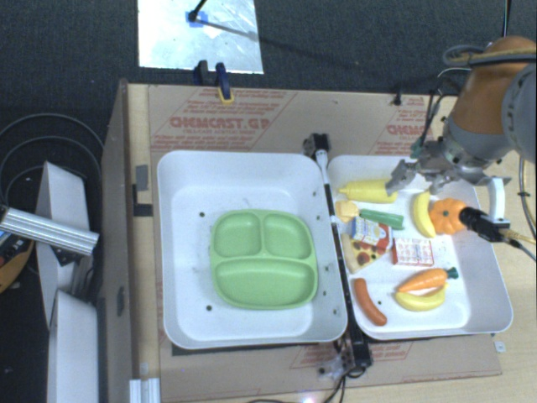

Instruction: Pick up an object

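The right bin (491, 309) holds several toy foods. A yellow corn cob (367, 191) lies at its back left, with a green piece (383, 217) just in front of it. A yellow banana (421, 214) and an orange pumpkin (446, 215) lie further right. Nearer the front are a pizza slice (366, 243), a red-and-white box (413, 251), a carrot (424, 280) on a yellow fruit (419, 300), and a red sausage (369, 301). My gripper (409, 175) hangs over the bin's back, just right of the corn cob and above the banana. Nothing is visibly held.
The left bin (180, 225) holds a green divided plate (264, 259). A black divider (331, 225) runs between the bins. The grey and orange arm (491, 99) comes in from the upper right. A black fitting (478, 222) sticks out beside the pumpkin.
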Available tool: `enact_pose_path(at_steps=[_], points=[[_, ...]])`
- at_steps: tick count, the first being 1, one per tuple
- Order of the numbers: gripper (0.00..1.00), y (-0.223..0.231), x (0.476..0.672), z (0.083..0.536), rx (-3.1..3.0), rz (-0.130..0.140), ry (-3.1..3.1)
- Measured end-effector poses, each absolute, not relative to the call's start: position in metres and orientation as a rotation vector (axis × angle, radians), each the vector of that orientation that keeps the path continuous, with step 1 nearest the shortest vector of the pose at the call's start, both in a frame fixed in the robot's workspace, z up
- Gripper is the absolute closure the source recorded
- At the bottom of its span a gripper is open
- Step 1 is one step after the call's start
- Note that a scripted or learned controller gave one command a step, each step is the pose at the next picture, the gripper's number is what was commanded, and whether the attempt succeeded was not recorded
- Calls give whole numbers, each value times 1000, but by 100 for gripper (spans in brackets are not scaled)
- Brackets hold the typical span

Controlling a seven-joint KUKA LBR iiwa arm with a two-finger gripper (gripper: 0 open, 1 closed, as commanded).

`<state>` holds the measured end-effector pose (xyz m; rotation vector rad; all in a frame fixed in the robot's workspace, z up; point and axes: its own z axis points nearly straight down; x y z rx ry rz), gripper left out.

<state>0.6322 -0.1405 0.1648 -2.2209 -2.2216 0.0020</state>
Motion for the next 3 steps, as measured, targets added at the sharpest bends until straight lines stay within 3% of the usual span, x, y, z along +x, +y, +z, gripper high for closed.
enact_pose_path(at_steps=[1, 2, 3], points=[[0, -184, 616, 109, -2222, -4, -2218], [100, -183, 618, 123, -2220, -5, -2228], [0, -183, 618, 122, -2220, -5, -2228]])
